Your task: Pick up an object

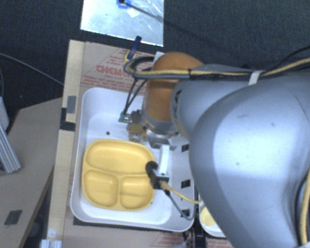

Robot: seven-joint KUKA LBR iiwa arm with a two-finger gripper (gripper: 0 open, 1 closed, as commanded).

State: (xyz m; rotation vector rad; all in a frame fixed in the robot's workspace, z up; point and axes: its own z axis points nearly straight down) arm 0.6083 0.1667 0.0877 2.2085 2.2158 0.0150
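The yellow three-compartment tray point(117, 174) lies flat in the left white bin point(83, 139), filling the bin's near half. The gripper point(151, 139) hangs over the bin's middle, at the tray's far right corner, so the tray's body spreads toward the bin's near left corner. The wrist hides the tips, and I cannot tell whether the gripper is open or closed. The tray's raised rim at that corner looks like the nearest hold; its broad floor offers nothing to pinch.
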